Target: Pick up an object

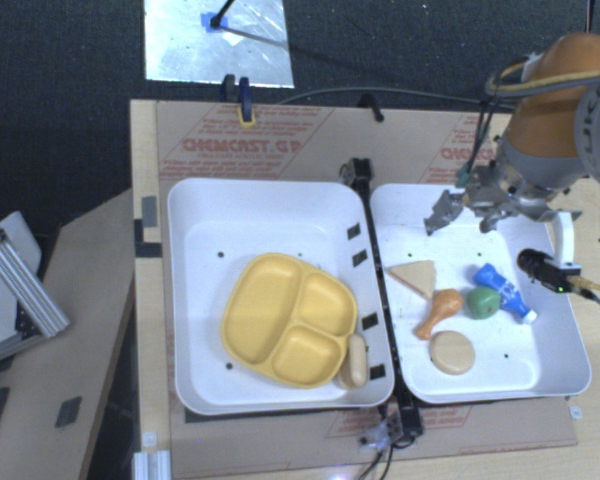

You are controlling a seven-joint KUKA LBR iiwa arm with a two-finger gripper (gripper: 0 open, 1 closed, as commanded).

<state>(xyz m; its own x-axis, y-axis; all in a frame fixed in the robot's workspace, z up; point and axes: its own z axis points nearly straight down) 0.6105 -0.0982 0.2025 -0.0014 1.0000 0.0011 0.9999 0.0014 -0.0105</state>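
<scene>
- The claw (465,213) hangs over the far part of the right bin (560,368), spread wide with nothing between its two fingers; one fingertip (432,223) reaches toward the divider, the other sits further toward the bin's right wall.
- The task names no particular object, so any of the loose pieces will do. All the easy candidates lie in the right bin, grouped around its middle and near half: a tan wedge (415,277), an orange drumstick-shaped piece (438,311), a green ball (483,303), a blue tube (504,290) and a round tan disc (451,352).
- The wedge lies nearest the claw, toward the bin's near edge from it; I judge it the shortest reach.
- The drumstick touches or nearly touches the wedge, and the ball sits against the tube, so a careless descent could pinch two things or shove one aside.
- Best practice: centre the fingers across a narrow side of one piece, come straight down, and close only once both fingers flank it.
- The disc stands apart near the near edge, a cleaner target if it is not too wide.
- The left bin (195,268) holds a yellow divided tray (280,313) with a small beige piece (355,360) at its near corner; both look awkward and are better left.
</scene>
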